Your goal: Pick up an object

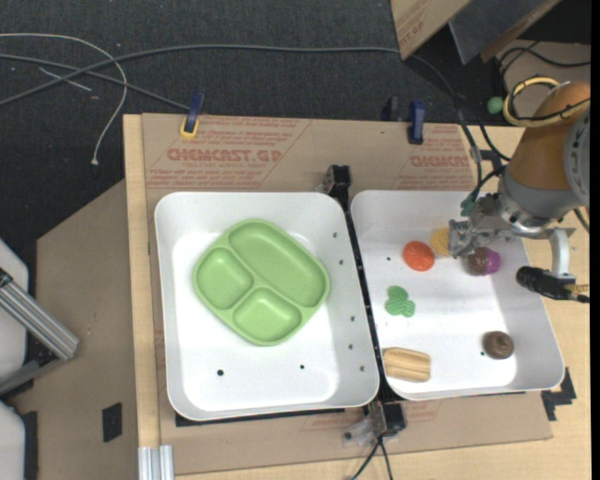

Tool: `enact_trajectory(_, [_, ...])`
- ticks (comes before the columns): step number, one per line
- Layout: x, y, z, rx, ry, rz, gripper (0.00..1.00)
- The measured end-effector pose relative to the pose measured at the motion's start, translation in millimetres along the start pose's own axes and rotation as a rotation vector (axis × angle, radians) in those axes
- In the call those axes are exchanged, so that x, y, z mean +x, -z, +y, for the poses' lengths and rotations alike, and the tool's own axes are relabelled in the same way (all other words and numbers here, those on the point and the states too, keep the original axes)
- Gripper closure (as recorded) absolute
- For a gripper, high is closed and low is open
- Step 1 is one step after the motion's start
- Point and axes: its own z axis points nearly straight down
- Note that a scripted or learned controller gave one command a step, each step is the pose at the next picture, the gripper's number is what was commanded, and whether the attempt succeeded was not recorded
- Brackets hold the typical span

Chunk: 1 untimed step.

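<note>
Objects for picking lie scattered in the right bin [525, 370], one of two shallow white bins sitting side by side on a brown cardboard-covered bench [141, 234]. Printed red lettering runs along the board's far edge, where two blue clamps [194, 111] pin it down. Beyond the bench is dark carpet [75, 141] with thin pale cables [66, 70] trailing across it, and a cardboard box [422, 23] is cut off at the top edge.

In the left bin [178, 356] rests a large green divided plate [261, 281] with three compartments, lying flat and turned at an angle.

The grey arm [548, 155] with its orange band enters from the right and is cut off by the frame edge. Its gripper [473, 246] sits low over the far part of the right bin; the wrist body hides the fingers, so whether they are spread or closed cannot be told.

Just under the gripper is a purple round item [483, 262], partly covered, and a yellow piece [439, 240] shows at its left, mostly hidden. Nearby lies an orange ball-like object [418, 256]. A small green clover-shaped toy [400, 302] sits near the bin's middle, a tan bread-like block [407, 364] at the near left corner, and a brown round piece [498, 345] toward the near right.
</note>
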Motion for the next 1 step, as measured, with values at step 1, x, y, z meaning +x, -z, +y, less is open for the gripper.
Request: enact_trajectory(1, [-0.2, 13.7, 1.4, -0.006, 0.000, -0.001, 1.00])
